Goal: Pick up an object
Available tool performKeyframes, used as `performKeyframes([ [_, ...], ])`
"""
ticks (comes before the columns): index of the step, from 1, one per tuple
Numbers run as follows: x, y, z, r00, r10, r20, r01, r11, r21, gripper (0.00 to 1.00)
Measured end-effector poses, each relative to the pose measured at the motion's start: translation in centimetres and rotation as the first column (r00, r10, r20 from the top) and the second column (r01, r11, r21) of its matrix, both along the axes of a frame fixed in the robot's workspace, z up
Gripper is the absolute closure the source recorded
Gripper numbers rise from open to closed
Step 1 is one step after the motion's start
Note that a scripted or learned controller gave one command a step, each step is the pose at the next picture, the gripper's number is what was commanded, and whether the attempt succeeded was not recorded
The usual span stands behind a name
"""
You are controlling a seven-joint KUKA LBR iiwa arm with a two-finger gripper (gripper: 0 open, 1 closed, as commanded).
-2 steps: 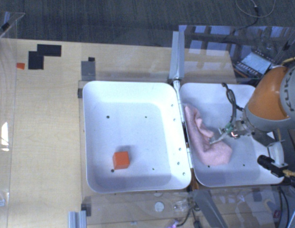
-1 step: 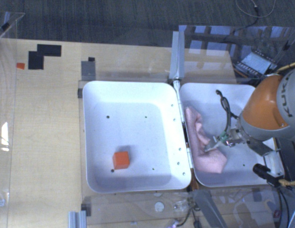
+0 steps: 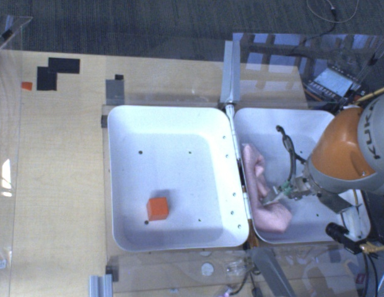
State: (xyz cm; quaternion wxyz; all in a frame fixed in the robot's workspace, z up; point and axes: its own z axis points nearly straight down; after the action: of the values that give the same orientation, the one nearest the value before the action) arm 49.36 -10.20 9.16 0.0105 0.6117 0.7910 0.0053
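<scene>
Closest to my lens sits the arm (image 3: 350, 150), orange band uppermost, reaching in from three o'clock over the right bin (image 3: 316, 119). Its gripper (image 3: 280, 192) hangs low against a pink cloth (image 3: 261, 190) slumped along that bin's nine o'clock wall. I cannot tell how the jaws stand from this angle. I judge the cloth light, limp and prone to slipping; I'd pinch a raised fold near its middle, not a flat edge. Over in the left bin (image 3: 167, 119), an orange cube (image 3: 158, 208) rests toward seven o'clock, looking rigid and easy to clamp on opposite faces.
</scene>
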Motion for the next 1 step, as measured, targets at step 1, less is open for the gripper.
performKeyframes([
  [1, 0.40, 0.02, 1.32, 1.000, 0.002, 0.011, -0.002, 1.000, -0.002, 1.00],
])
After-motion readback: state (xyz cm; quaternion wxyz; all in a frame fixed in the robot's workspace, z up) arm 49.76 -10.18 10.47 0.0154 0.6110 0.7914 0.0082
